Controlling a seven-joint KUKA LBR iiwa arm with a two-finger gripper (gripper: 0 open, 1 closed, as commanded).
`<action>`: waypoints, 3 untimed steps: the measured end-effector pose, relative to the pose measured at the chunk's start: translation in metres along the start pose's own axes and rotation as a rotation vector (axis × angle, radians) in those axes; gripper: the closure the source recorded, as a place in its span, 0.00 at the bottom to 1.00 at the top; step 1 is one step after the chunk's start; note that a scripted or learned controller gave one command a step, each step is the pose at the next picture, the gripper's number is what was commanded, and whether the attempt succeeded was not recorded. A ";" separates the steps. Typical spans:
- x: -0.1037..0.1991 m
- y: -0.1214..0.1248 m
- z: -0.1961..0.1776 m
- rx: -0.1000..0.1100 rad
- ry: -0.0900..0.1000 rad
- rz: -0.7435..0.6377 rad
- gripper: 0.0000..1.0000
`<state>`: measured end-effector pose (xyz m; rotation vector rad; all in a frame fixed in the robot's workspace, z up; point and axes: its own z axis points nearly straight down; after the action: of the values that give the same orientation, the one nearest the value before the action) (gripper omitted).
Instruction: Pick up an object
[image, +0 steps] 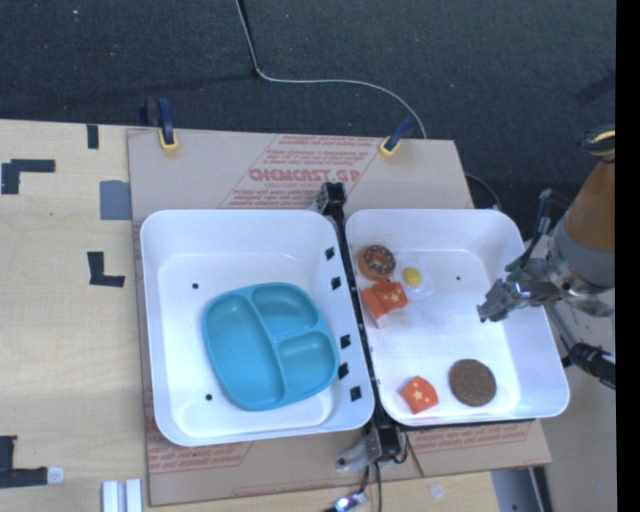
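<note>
The right bin (500, 236) holds a small chocolate donut (378, 261), a yellow round piece (413, 275), an orange-red block (385, 300), a smaller red-orange block (419, 394) and a brown round cookie (472, 382). My gripper (497, 304) hangs over the right side of this bin, near its right wall, above and slightly right of the cookie. Nothing shows between its fingers. The arm's orange band (592, 210) is at the far right.
The left bin (160, 240) holds a light blue divided plate (270, 345). A black divider (345, 300) runs between the bins. Both bins rest on a cardboard sheet (300, 170) held by clamps, with a cable (320, 80) trailing behind.
</note>
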<state>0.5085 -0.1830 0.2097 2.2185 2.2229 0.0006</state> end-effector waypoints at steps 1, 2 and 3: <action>-0.001 0.005 -0.063 -0.004 -0.002 0.000 1.00; -0.001 0.005 -0.062 0.002 0.000 0.001 1.00; 0.051 0.026 -0.065 0.001 0.001 -0.004 1.00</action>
<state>0.5342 -0.1318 0.2749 2.2151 2.2291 0.0005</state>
